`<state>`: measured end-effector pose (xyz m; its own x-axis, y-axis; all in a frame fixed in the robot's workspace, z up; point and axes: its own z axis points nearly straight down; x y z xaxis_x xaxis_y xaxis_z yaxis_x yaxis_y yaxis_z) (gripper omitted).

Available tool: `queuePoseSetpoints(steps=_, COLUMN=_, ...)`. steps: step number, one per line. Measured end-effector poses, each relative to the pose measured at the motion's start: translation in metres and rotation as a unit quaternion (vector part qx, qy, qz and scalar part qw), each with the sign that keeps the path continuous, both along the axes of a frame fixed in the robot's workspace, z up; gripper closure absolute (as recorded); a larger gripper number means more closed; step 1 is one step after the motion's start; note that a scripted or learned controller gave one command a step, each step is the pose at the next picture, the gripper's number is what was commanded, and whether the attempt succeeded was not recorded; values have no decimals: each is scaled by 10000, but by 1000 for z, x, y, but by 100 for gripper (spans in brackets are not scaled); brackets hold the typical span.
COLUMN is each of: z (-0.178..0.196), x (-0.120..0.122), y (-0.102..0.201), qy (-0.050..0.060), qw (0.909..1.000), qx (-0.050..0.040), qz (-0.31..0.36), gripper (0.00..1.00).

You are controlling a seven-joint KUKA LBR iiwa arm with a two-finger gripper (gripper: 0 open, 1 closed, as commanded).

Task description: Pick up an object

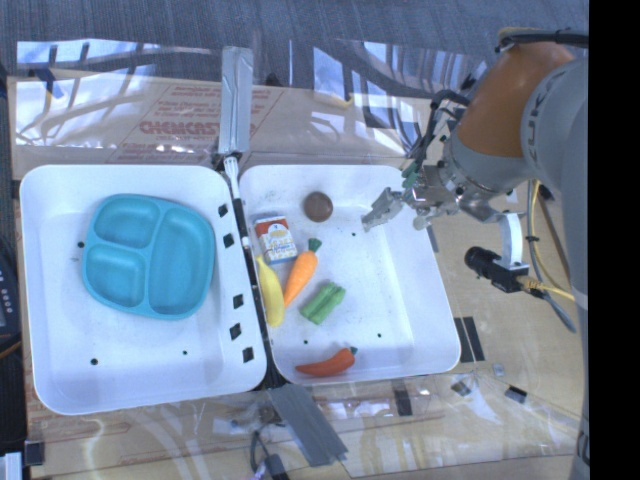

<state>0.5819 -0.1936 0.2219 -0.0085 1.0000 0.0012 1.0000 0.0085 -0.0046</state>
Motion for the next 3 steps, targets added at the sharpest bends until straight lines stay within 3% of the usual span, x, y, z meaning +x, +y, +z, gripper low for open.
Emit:
queuePoseSetpoints(steps=1, z=-125, x=18, y=75, qy=-57, qw=10000, qx=-9, qz=43, gripper=0)
queuePoseSetpoints(steps=2, z=-125, x=-21, y=92, qy=-67, qw=9999, qx=-12, qz=-89, gripper=0)
queuePoseSetpoints(steps=3, z=-30, x=-38, y=114, qy=-20, qw=9997, qx=-3, qz=247, gripper=0)
